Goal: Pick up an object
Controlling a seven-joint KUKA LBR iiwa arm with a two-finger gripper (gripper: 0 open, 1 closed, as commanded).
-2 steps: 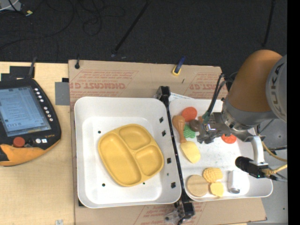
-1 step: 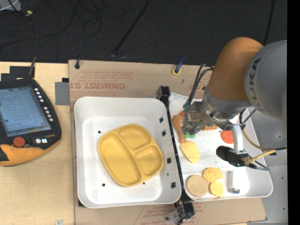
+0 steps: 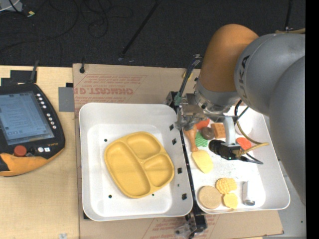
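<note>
The arm's wrist hid the hand [image 3: 192,119] at the right bin's [image 3: 279,193] far-left corner; its grip couldn't be told.

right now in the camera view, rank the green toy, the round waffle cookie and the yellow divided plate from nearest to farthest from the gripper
Measured from the gripper, above the right bin's top left:
1. Green toy, just below it in the right bin.
2. Round waffle cookie, lower down in the right bin, near the front.
3. Yellow divided plate, across the divider in the left bin.
</note>
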